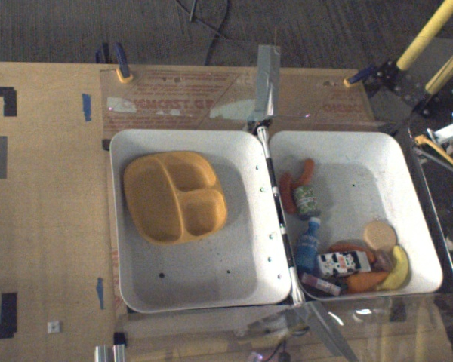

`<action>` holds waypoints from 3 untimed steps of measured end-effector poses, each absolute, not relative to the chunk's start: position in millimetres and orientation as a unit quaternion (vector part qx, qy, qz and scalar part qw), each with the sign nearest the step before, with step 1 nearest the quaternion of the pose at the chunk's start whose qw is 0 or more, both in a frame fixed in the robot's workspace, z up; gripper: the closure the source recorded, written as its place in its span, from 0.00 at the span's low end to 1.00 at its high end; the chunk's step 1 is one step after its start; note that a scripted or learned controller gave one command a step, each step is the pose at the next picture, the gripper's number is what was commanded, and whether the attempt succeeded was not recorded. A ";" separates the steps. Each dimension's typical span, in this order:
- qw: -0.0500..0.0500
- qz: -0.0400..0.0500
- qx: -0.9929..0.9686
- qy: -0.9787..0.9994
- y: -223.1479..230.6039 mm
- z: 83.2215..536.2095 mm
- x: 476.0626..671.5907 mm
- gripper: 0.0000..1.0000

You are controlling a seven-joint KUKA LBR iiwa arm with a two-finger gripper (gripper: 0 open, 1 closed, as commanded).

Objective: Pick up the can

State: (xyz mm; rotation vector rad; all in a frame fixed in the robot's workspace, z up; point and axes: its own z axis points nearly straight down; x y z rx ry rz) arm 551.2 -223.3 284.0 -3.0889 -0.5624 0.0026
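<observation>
Can (306, 200) lies against red sausages (290, 190); you cannot tell the tool's state, and it may grab those instead.

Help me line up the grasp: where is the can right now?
The green can lies in the right bin, near its left wall, just right of the red sausages and above the blue bottle.
</observation>
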 end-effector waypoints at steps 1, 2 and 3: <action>0.001 0.001 -0.979 -0.204 -223.3 182.4 478.9 0.00; 0.002 0.001 -0.979 -0.204 -223.1 191.5 479.2 1.00; 0.002 0.001 -0.979 -0.204 -223.2 191.6 479.1 0.00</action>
